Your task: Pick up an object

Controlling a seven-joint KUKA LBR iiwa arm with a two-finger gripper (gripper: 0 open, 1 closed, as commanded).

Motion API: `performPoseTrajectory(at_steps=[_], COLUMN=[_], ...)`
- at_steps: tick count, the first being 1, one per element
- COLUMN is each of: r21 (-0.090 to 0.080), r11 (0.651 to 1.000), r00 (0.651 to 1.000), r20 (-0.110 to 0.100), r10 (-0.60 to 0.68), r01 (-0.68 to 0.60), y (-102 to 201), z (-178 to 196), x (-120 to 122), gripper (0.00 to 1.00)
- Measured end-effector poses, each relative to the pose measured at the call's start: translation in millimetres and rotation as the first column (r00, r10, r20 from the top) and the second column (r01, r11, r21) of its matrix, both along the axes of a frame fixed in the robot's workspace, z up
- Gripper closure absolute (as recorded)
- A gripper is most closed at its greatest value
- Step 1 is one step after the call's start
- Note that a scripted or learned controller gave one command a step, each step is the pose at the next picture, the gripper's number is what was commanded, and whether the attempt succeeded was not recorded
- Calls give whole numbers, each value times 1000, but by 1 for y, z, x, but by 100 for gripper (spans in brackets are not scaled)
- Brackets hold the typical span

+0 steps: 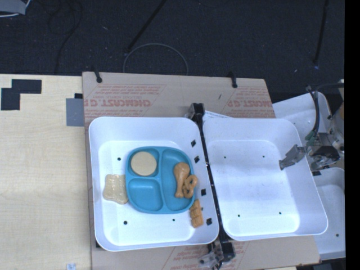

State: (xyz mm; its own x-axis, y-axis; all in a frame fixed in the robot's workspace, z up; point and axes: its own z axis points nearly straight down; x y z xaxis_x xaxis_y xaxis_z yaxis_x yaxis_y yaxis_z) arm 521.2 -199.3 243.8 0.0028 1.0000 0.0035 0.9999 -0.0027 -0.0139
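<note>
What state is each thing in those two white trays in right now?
Blue divided plate: flat in the left bin.
Round cookie: in a plate compartment.
Pretzel piece: in the plate's right compartment.
Pale piece: off the plate's left edge.
Small brown piece: beside the plate.
Gripper: over the right bin edge.

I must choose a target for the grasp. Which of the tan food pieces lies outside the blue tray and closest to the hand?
The small tan piece lying at the blue tray's lower right corner. The pale piece is also outside but further from the hand.

left bin (107, 134): blue tray (147, 196), food pieces | right bin (253, 218): pincer (293, 156) over right edge, nothing visibly held
</note>
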Motion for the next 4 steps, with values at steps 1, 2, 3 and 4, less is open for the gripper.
performPoseTrajectory(at_steps=[1, 2, 3, 4], r21=[-2, -1, 0, -3], r11=[1000, 1000, 1000, 1000], r00=[1000, 1000, 1000, 1000], r20=[11, 6, 7, 11], r10=[3, 3, 2, 1], r01=[-3, -3, -2, -1], y=[0, 7, 18, 19], z=[6, -56, -110, -158], x=[2, -2, -6, -6], gripper=[0, 0, 0, 0])
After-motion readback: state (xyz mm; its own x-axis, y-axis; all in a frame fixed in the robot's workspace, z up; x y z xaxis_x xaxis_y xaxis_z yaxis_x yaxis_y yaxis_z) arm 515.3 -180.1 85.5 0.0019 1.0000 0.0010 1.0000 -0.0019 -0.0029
